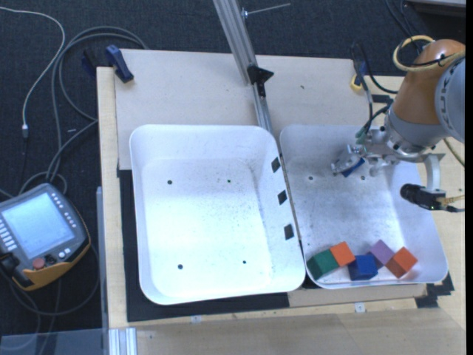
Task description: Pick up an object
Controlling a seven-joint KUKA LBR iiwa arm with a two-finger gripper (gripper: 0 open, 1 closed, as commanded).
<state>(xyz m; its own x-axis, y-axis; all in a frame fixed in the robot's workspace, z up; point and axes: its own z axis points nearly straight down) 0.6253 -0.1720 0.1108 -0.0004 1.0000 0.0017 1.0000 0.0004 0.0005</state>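
Note:
Several small blocks lie along the near edge of the right bin (325,198): a green block (323,262), an orange block (342,254), a blue block (363,266), a purple block (382,251) and a second orange block (403,261). My gripper (353,164) hangs over the far part of that bin, well away from the blocks, reaching in from the right. A small blue patch shows at its tip; I cannot tell what it is.
The left bin (207,213) sits beside the right one, sharing a raised rim with black clips (282,197). A slanted metal pole (236,35) rises behind the bins. Cables trail near the arm at the right. A teach pendant (37,231) lies off the bench at left.

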